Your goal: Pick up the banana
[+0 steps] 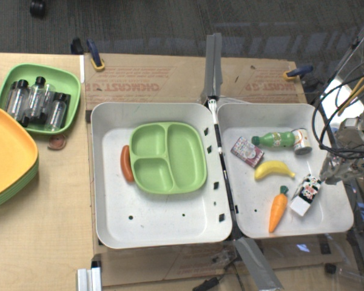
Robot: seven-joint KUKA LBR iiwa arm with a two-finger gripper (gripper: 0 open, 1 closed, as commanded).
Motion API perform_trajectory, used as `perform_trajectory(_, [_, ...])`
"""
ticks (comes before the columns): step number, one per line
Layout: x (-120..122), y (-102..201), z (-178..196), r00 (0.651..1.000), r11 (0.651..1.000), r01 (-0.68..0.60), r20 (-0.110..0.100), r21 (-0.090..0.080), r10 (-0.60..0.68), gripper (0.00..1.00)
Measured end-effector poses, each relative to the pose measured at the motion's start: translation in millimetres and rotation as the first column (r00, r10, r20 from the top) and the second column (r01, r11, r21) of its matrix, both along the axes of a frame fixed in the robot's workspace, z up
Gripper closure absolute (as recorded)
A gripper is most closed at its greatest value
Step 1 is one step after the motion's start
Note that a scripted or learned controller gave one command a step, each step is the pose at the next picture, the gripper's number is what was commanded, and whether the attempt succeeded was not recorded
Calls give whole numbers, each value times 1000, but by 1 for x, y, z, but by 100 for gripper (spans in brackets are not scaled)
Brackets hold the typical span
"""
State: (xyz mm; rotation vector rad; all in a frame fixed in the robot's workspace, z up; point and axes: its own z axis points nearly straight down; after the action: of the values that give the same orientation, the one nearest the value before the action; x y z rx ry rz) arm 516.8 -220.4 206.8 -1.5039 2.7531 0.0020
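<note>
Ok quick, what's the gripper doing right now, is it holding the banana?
Gripper: cannot be told, at the right bin's right edge. Banana lies in that bin, not held.

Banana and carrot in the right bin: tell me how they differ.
The banana is yellow and curved; the carrot is orange, straight and tapered, with a green top.
The banana lies roughly across the right bin, near its middle; the carrot lies more along it, with its point toward the near edge.
The banana sits beside the purple packet; the carrot sits beside the small carton.
Both lie flat on the bin floor, untouched.
</note>
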Motion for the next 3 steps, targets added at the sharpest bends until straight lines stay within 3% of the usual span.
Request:
perform_trajectory(1, [-38, 0, -11, 966, 966, -257, -2, 0, 257, 100])
perform_trajectory(2, [-19, 0, -3, 898, 898, -441, 0, 0, 441, 100])
perform_trajectory(3, [-38, 0, 3, 781, 781, -625, 0, 0, 625, 100])
